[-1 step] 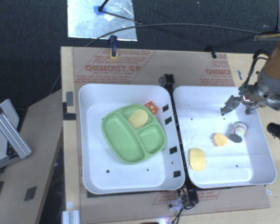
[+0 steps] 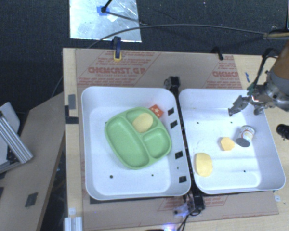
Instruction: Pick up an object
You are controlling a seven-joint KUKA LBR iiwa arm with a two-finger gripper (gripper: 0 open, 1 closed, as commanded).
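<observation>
We see the arm [image 2: 285, 76] reaching in from the right, most of it cut off by the frame edge, so only the wrist and gripper [image 2: 247, 106] show above the far right part of the right bin [image 2: 274, 177]. The fingers look spread apart, with nothing between them, though they are small and a little blurred. Below the gripper, apart from it, lies a small round thing [image 2: 245, 135] with a grey face; we cannot make out what it is. Just beside it, to the left, sits a small yellow piece [image 2: 227, 144], and nearer the bin's front left a larger pale yellow lump [image 2: 203, 163]. In the left bin [image 2: 94, 129] a green tray [image 2: 135, 150] with compartments lies at a tilt; a yellow lump [image 2: 143, 122] rests in its upper compartment. An orange piece [image 2: 156, 111] sits just beside the tray's far edge, partly hidden by it. The bins rest on a cardboard sheet [image 2: 135, 66].
</observation>
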